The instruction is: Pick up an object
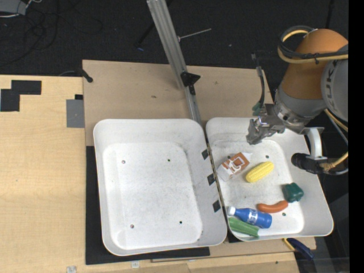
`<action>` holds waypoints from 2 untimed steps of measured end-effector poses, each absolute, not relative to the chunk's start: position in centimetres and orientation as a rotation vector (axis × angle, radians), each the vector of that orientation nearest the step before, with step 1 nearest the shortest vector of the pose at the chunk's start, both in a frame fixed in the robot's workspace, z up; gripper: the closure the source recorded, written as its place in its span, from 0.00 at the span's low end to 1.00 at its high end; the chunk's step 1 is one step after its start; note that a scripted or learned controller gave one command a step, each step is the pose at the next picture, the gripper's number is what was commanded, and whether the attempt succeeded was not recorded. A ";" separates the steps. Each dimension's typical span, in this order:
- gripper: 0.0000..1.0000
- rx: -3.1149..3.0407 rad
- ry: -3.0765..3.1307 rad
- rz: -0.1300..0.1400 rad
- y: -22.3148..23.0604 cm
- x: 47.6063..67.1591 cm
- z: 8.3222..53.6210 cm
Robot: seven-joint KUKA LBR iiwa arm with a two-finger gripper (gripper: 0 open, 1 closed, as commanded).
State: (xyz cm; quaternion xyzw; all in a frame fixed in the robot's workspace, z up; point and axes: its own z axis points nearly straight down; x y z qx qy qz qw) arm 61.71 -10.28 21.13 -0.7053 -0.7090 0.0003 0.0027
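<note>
On the desk (51, 152) I see the jaws' gripper (259, 131) over the right bin's (318, 223) far edge, state unclear, nothing lifted; yellow corn (259, 172) lies near.

The gripper (257, 133) is too small and dark against the right bin (224, 127) to tell how its fingers stand, the arm (311, 67) is cut off by the picture's right side, and the green object (243, 227) lies partly hidden under the blue bottle (253, 216).
</note>
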 end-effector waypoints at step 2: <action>1.00 -2.215 -2.223 0.001 -0.3 60.3 23.3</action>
